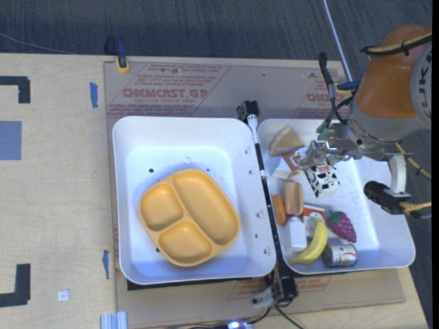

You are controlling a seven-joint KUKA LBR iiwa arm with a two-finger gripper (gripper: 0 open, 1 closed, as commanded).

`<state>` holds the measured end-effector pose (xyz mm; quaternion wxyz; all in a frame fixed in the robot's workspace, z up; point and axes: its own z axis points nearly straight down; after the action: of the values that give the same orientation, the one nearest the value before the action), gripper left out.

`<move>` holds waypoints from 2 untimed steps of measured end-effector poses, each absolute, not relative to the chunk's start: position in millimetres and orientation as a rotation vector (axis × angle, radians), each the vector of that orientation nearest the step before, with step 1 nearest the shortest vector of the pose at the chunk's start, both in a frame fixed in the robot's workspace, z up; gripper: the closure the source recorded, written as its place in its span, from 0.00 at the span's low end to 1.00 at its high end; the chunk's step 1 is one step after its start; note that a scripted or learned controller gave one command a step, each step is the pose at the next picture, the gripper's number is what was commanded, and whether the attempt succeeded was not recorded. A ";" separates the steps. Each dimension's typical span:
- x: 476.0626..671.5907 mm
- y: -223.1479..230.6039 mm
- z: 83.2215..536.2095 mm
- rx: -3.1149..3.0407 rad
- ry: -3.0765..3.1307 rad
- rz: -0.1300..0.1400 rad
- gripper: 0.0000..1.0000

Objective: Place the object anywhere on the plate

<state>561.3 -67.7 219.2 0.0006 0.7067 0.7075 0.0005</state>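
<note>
Yellow three-compartment plate (189, 216) sits in left bin (137, 142), nothing on it. Right bin (401, 249) holds toy food: bread wedge (286, 140), hotdog (293, 197), banana (312, 244), grapes (341, 225), can (339, 255), white spotted block (322, 179). Gripper (321, 157) hovers just above that block; finger state can't be told.

Plate (188, 216): yellow, three-compartment divided dish, sits flat in left bin, rotated at a diagonal, nothing on it. Object: white cube with black and red marks, looks like a die (322, 179), tilted, in right bin just under gripper.
</note>
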 end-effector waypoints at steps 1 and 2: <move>526.6 -44.6 341.9 2.217 2.222 0.003 1.00; 496.0 -9.2 364.1 2.216 2.224 0.003 1.00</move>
<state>496.0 -9.2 364.1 0.0008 0.7059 0.7083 0.0011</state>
